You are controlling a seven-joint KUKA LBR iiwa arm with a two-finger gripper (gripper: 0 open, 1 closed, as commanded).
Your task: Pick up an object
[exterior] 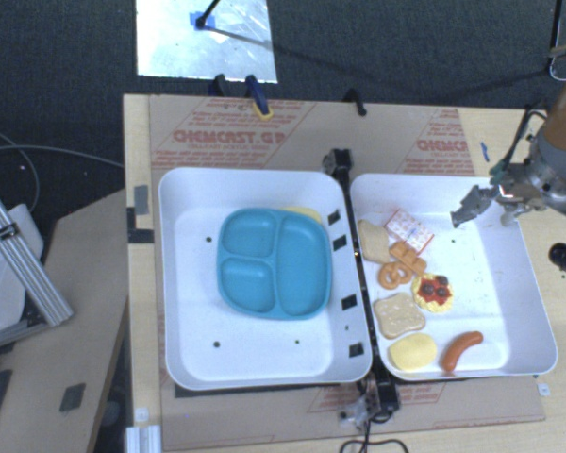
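Now the gripper (474, 206) hangs over the upper right part of the right bin (519, 281), and nothing is seen between its fingers; how far they stand apart I cannot tell from this angle. Well apart from it, toward the bin's left side, lie the small toy foods: a tan bread piece (373, 240), a red and white packet (408, 226), a pretzel (393, 274), a small yellow tart with red topping (434, 293), a toast slice (399, 315), a yellow round piece (412, 352) and a sausage (461, 349). They lie near to each other, some touching. The sausage lies a little alone, so I judge it the easiest to take, across its narrow middle. These pieces are probably light, stiff plastic and somewhat slippery, so a grip off-centre may push them away. In the left bin (184, 253) lies a blue divided plate (274, 262).
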